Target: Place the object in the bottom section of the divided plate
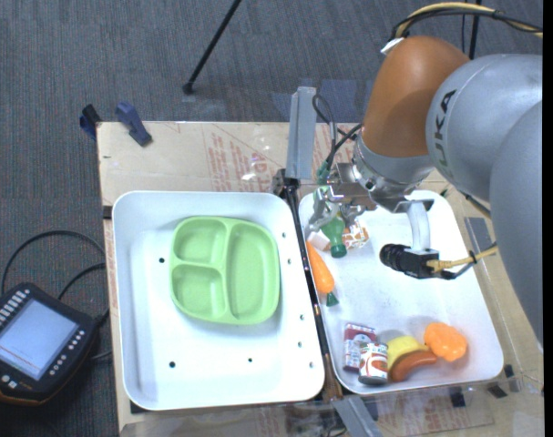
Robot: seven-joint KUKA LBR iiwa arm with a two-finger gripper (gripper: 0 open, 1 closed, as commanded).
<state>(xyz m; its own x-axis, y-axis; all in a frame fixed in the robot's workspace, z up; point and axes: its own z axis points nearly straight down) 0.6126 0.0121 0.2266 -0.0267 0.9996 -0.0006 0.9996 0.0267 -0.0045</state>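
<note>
The task has barely begun: the green divided plate [226, 270] lies bare in the left bin [139, 335], all placing yet to do. In the right bin [463, 244], the pincer [335, 218] hovers at a small green bottle [336, 240], seemingly the target. The bottle's long axis runs roughly up-down, cap end lowest. Whether the pincer is spread or pinching, I cannot tell.

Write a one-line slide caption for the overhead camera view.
Claw over a green bottle in the right bin, beside a carrot; green divided plate waits in the left bin.
</note>
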